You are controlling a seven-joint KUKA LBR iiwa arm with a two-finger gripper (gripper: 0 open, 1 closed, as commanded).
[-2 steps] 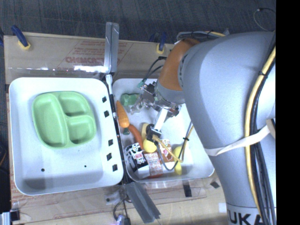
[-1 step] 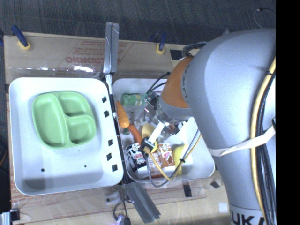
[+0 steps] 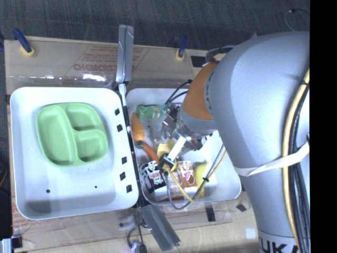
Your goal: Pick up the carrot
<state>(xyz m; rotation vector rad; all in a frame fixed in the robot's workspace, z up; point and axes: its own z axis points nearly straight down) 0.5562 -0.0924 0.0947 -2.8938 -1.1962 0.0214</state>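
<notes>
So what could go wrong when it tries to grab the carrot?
The carrot lies close against the left wall of the right bin, so the gripper could bump that wall instead of closing around it. A greenish bottle and other things crowd it, so one of those might get knocked or grabbed instead.

A green three-part plate [image 3: 71, 133] lies in the left bin [image 3: 63, 194]. Right of the plate sits the second bin [image 3: 227, 183]. It holds a clear bottle [image 3: 147, 112] level with the plate. Further front are a black-and-white pack [image 3: 151, 174], a red-brown packet [image 3: 183, 174] and a yellow piece [image 3: 201, 171]. Behind the plate, blue clamps [image 3: 23, 42] [image 3: 181, 47] grip the bench [image 3: 68, 57].
</notes>
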